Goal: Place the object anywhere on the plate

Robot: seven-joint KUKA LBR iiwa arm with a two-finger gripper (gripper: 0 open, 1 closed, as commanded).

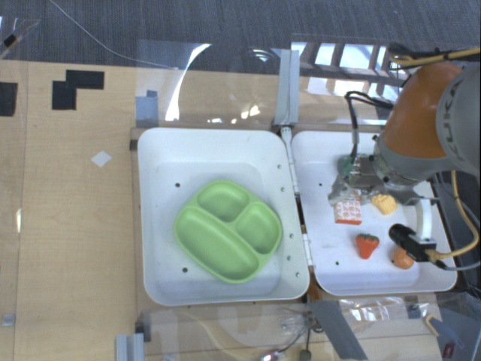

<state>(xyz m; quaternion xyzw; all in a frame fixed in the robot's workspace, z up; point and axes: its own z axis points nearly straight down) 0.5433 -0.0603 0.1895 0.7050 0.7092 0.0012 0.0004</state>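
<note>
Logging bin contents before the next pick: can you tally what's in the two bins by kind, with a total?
Green divided plate, left bin: 1
Red-and-white packet, right bin: 1
Yellow item, right bin: 1
Red strawberry-like toy, right bin: 1
Orange item, right bin, partly hidden: 1
Total: 5

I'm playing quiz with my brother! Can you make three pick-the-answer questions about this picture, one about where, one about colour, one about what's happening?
1. Where is the plate?
A. left bin
B. right bin
C. on the wood

2. What colour is the plate?
A. red
B. green
C. blue

3. Is there anything on the plate?
A. a strawberry
B. a packet
C. nothing yet

Answers: 1 A, it lies in the left bin. 2 B, it looks light green. 3 C, the strawberry and packet lie in the right bin.
</note>
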